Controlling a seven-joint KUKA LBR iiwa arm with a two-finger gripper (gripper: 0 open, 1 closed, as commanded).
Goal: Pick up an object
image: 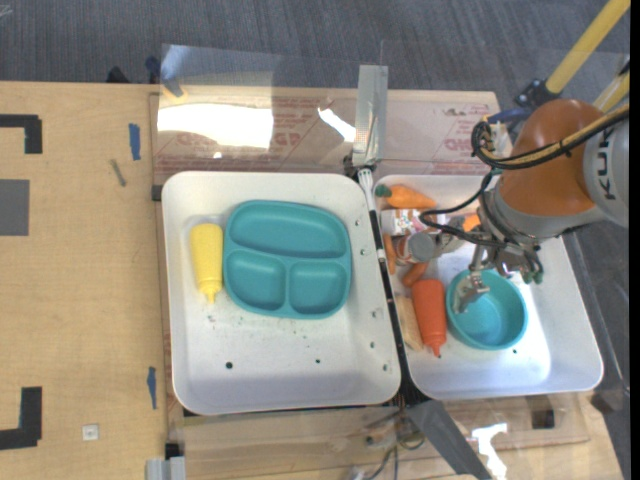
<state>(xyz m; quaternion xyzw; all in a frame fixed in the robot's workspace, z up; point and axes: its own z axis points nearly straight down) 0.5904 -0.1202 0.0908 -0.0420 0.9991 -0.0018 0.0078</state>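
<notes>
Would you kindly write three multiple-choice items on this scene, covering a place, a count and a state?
1. Where does the yellow bottle lie?
A. Left bin, beside the teal divided plate
B. Right bin
C. On the bench outside the bins

2. How many compartments has the plate?
A. Two
B. Three
C. Five

3. How does the teal bowl stand?
A. Upside down
B. On its side
C. Upright, opening upward

Answers: 1 A, it lies left of the plate; 2 B, one long and two small; 3 C, its hollow shows beneath the gripper.
</notes>
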